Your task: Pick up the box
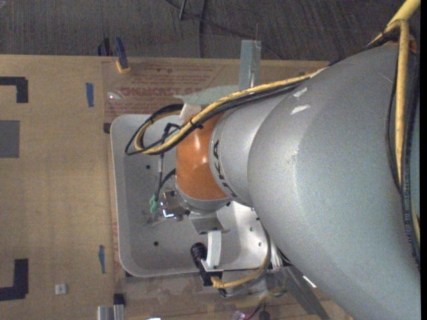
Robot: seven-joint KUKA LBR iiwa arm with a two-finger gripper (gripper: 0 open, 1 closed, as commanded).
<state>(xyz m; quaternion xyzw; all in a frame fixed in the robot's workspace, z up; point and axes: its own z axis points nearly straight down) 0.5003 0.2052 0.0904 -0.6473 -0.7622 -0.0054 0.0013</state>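
Note:
The grey arm (pixel 320 179) with its orange band (pixel 197 159) reaches in from the right and covers most of a shallow white bin (pixel 130 179). My gripper (pixel 162 207) hangs low over the bin's floor, near its left wall. A small green patch (pixel 155 204) sits at the gripper's left side; I cannot tell whether it is part of the gripper or an object. The arm hides the rest of the bin's inside.
The wooden bench (pixel 53 179) lies left of the bin, with black marks (pixel 15 89) and blue tape pieces (pixel 89 94) on it. Yellow and black cables (pixel 150 139) loop off the wrist. A metal post (pixel 249 62) stands behind the bin.

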